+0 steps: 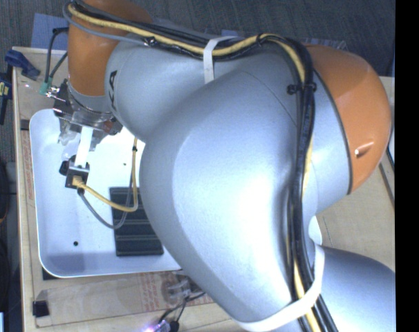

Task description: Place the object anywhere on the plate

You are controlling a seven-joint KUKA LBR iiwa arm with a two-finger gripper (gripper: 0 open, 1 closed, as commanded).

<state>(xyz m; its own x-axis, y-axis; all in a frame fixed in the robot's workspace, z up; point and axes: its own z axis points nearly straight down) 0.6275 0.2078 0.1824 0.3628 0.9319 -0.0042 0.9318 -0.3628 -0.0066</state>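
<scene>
Hangs over the upper-left corner of the white bin (49, 206) with the gripper (78, 138) above bare floor, open or closed impossible to tell (wrist hardware in the way). Leaves the likely object, a black ribbed block (135, 232), lying flat toward the bin's lower middle, well apart from the gripper and partly under the arm (251, 171). Risks closing on nothing if lowered here, or skidding off so low and flat a block.

Bright even overhead light, glare on grey arm (251, 185), soft shadows, mild blur
</scene>
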